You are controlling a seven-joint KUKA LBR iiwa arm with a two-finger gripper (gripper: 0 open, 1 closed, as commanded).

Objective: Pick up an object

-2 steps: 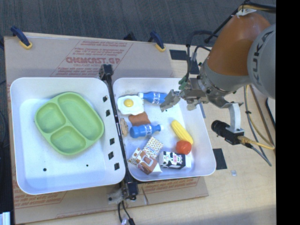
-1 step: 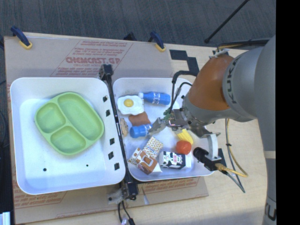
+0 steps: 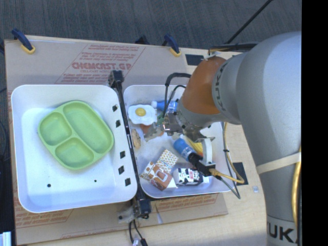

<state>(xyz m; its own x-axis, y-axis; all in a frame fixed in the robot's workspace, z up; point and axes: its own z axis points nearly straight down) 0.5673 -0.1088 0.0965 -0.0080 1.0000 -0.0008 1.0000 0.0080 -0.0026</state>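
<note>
A green divided plate (image 3: 76, 134) lies in the left bin (image 3: 31, 188). In the right bin (image 3: 215, 187), a fried-egg toy (image 3: 141, 113) sits upper left, a patterned carton (image 3: 160, 170) lower centre, a blue bottle (image 3: 183, 148) beside it. The arm (image 3: 241, 86) reaches over this bin; its jaws are hidden, state unclear.
</note>
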